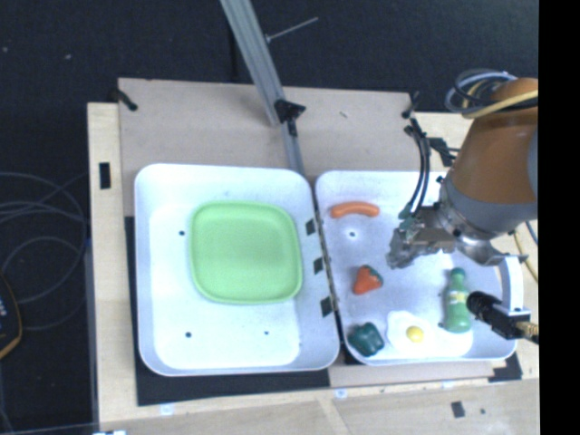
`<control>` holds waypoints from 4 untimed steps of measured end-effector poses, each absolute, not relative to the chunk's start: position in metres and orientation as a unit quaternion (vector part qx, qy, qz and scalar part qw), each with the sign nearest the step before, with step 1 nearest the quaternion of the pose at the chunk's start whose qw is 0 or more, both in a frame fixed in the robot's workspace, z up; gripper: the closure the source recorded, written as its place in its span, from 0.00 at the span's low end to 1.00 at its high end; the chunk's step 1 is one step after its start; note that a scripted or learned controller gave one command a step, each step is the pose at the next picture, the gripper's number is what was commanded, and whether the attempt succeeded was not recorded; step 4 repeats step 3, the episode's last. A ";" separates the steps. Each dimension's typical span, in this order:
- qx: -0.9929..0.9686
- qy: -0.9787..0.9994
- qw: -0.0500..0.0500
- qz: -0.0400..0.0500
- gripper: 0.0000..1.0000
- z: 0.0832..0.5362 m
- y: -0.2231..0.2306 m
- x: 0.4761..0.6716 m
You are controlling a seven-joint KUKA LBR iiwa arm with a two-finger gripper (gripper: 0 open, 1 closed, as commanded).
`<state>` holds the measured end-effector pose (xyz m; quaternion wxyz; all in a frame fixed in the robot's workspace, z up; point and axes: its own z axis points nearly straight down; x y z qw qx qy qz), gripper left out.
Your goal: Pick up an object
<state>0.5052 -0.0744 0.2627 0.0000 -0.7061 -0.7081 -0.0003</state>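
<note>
— Two white bins sit side by side on the worktop (217,120). Where is the end effector (401,250)?

— Over the right bin (381,193), low above its white floor, hanging from the grey arm (494,175) with the orange band.

— Is it open, and does it have anything?

— I cannot tell how its tips stand; they blur into a dark grey cluster. Nothing shows between them, and the patch of floor under them looks bare.

— What lies around it?

— An orange sausage (353,210) lies up and to the left of it in the view, near but apart. A small orange-red carrot piece (366,281) with a green end lies just below and to the left. A dark green pepper (366,337) sits further down on that side, by the bin's lower rim. A fried egg (412,332), white with a yellow yolk, lies below the end effector, well apart. A green bottle (456,301) lies to its lower right, next to the egg, with a black part of the arm's gear beside it.

— And the other bin?

— The left bin (163,270) is well off to the end effector's left and holds a light green square plate (245,252), lying flat.
</note>
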 end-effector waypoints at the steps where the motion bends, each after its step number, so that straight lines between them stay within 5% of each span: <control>1: -0.706 -0.708 0.000 0.000 1.00 0.248 -0.027 0.499; 3: -0.705 -0.709 0.000 -0.001 1.00 0.257 0.074 0.497; 4: -0.705 -0.709 0.000 -0.001 1.00 0.257 0.074 0.497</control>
